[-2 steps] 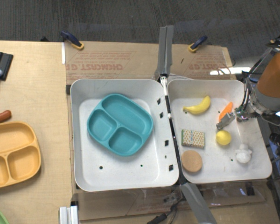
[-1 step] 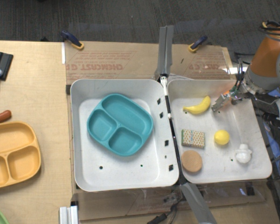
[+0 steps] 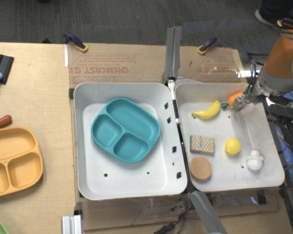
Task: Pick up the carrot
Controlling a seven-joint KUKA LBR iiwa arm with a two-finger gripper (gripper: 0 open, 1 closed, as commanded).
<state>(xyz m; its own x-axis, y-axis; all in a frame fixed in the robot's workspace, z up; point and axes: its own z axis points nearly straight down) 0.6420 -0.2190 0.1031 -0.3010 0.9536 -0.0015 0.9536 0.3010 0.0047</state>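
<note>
Tool [image 3: 243,101] beside carrot [image 3: 234,99]

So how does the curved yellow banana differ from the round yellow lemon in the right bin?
The curved yellow banana is long and bent; the round yellow lemon is compact and nearly spherical. The banana lies toward the bin's far side, the lemon nearer the front. Both are yellow and rest loose on the right white bin.

I see my 1 arm [image 3: 279,57] reaching in from the right, its orange band above the grey wrist [image 3: 273,81]. The hand [image 3: 241,101] points down and leftward at the far right. Its finger state I can't judge.
</note>
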